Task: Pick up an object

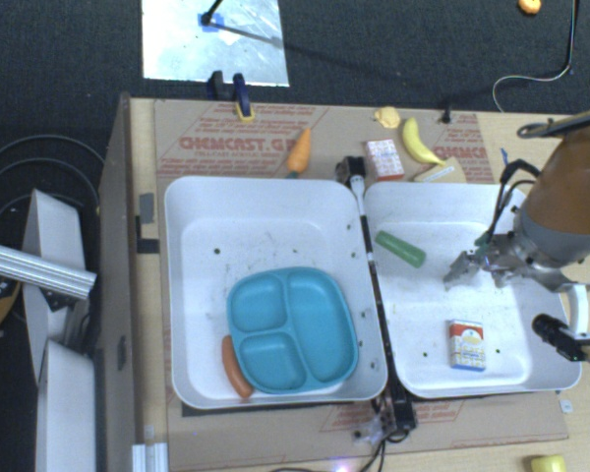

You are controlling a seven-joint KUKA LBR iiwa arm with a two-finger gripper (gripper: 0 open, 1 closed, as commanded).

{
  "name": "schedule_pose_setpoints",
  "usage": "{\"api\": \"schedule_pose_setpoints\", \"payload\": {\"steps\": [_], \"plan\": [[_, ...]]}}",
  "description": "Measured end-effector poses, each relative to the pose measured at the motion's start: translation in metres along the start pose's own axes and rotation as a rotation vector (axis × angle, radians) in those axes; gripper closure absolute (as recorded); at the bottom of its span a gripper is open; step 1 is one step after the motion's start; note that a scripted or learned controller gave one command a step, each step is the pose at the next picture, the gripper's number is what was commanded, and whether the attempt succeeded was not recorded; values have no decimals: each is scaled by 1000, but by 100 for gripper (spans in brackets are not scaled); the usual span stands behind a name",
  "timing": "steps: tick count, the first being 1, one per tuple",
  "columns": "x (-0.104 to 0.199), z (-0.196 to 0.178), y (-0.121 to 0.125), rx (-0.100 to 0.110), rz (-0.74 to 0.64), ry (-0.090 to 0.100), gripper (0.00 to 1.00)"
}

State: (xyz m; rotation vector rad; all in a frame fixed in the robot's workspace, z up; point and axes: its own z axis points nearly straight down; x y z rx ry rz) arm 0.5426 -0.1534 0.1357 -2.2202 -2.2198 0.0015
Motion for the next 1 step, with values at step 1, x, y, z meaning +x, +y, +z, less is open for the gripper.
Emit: {"api": "schedule_pose_setpoints", "payload": {"steps": [1], "plan": [[20,-1,-58,0,0,1,0]]}}
